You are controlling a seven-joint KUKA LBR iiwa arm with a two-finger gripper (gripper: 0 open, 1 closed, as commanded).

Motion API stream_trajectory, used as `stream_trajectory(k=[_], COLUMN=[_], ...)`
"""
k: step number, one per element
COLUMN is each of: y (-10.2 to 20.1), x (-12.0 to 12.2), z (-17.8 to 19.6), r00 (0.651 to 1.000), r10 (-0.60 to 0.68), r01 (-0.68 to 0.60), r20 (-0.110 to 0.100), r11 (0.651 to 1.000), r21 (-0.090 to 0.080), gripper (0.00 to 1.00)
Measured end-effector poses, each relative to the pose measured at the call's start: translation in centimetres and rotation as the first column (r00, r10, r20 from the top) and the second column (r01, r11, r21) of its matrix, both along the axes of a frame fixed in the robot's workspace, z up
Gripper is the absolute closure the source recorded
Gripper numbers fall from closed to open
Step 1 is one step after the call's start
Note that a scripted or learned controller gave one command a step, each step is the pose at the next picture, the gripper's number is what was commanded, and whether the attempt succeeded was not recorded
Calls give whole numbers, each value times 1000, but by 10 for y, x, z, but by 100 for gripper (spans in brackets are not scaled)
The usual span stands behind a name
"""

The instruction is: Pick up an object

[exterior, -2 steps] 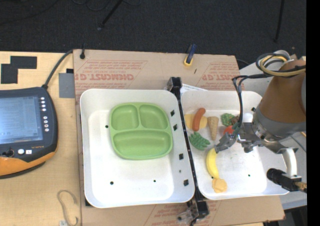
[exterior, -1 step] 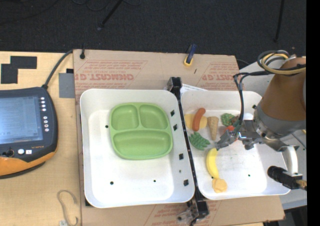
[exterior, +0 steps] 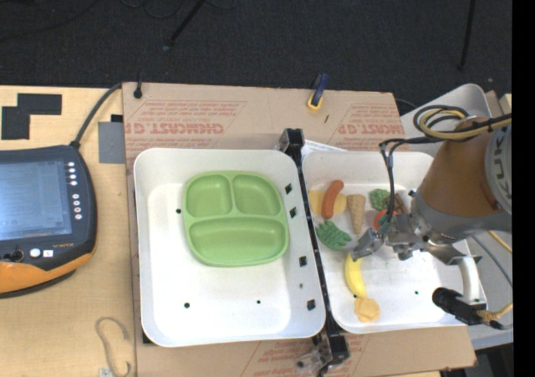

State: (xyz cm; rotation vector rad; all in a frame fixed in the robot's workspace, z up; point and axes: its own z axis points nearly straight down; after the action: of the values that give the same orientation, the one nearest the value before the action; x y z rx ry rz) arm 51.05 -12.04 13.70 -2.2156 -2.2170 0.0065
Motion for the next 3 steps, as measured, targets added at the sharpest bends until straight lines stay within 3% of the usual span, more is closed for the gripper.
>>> stream_trajectory(k=[1, 2, 3], y=[2, -1, 9], x=[-1, 0, 3], z=[-52, -39, 12], r00=[1000, 1000, 1000], r10=[0, -8, 0], r01=[0, 8, 0], r20=[3, 4, 9], r11=[1000, 1000, 1000], r21=[-1, 0, -2], gripper=[0, 100, 100])
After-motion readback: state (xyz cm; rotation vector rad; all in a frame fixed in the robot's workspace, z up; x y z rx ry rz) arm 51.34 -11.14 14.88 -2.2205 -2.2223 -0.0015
